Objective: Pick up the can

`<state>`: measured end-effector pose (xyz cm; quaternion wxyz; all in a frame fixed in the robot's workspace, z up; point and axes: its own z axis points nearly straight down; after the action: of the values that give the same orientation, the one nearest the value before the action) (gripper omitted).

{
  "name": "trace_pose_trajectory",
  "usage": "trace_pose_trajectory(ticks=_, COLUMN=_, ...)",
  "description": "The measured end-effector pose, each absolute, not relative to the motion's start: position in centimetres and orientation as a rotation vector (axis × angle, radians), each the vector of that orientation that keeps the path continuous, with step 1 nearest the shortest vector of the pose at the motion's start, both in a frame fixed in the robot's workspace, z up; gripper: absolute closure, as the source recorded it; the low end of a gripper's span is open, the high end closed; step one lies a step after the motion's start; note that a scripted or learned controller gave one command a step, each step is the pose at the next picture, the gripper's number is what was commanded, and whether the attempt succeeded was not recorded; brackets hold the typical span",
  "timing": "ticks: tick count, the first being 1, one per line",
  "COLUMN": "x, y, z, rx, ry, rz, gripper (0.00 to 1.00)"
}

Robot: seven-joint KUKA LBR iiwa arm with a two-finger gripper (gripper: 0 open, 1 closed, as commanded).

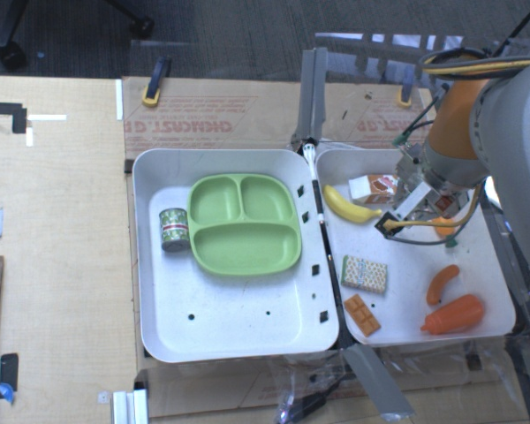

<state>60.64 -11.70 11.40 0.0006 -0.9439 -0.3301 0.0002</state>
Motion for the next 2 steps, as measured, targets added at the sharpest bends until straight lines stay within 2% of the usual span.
trace_pose_trajectory(ticks=1, x=60.6, y=-11.7, z=11.4, rx=-2.964, ry=-1.037, rz=0.001, gripper=0.00)
trace_pose_trajectory(ticks=2, x=64.3, y=-17.1, z=11.8, rx=-3.003, ry=-0.866, rz=0.016, gripper=0.00)
